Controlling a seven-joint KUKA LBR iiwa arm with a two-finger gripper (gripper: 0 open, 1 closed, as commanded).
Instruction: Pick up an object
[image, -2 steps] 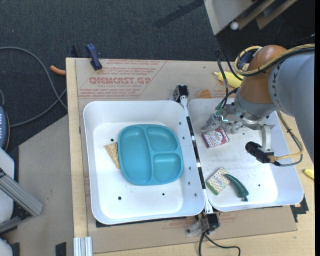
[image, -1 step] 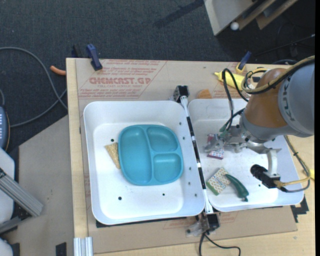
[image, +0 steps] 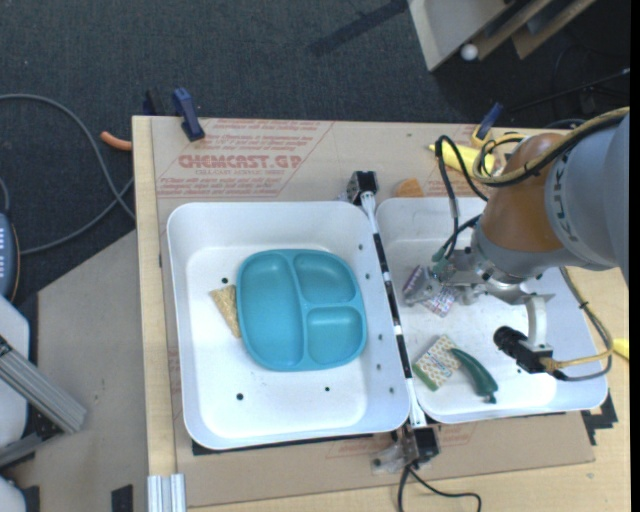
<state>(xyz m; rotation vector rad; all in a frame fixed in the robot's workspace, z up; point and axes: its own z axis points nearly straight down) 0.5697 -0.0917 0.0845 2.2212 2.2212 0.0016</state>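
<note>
Camera view: I see the arm reaching into the right bin, gripper low over a crinkled silvery packet. I cannot tell how the jaws stand; the wrist hides them. Packet sits right at the jaws, contact unclear. Below the jaws lie a patterned sponge and a green-handled tool, side by side. Well left of the jaws, left bin holds a teal divided plate over a tan cracker-like piece.

bare floor rings the teal tray in the left bin.
</note>
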